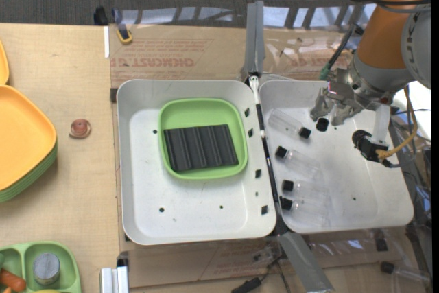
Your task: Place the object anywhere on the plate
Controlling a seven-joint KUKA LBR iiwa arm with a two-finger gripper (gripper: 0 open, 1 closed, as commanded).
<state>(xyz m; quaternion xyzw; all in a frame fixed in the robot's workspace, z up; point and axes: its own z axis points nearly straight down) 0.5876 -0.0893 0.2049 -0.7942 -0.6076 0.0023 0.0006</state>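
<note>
Clear vial (282, 123) lies just left of the jaws (328, 116).

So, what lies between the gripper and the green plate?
In the camera view, between gripper and green plate lie clear vials and the bins' rims.

Orange plates (20, 141) cut off at left edge. Green tray (34, 270) cut off at bottom. Clear vials (302, 178) barely discernible.
</note>
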